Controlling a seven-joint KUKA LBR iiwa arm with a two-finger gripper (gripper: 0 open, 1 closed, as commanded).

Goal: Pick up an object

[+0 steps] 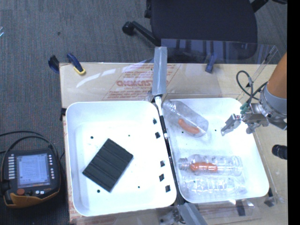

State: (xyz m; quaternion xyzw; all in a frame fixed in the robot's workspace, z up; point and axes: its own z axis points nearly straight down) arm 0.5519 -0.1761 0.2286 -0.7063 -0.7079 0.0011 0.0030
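Note:
My gripper [239, 125] hangs over the right side of the right bin [243, 108]. Its two fingers are spread and nothing sits between them, so it is open. To its left a clear plastic bottle [186, 116] lies at a slant with an orange piece inside. Nearer the front of that bin lies a second clear bottle [212, 165] with orange in it, and a third crumpled clear bottle [212, 184] rests just below. A black ribbed slab [108, 164] lies flat in the left bin [79, 121].
A grey bar [160, 74] stands upright behind the seam between the bins. A teach pendant [30, 174] lies on the floor at the left. An office chair [202, 18] stands behind the bench. Clamps [75, 63] grip the bench's back edge.

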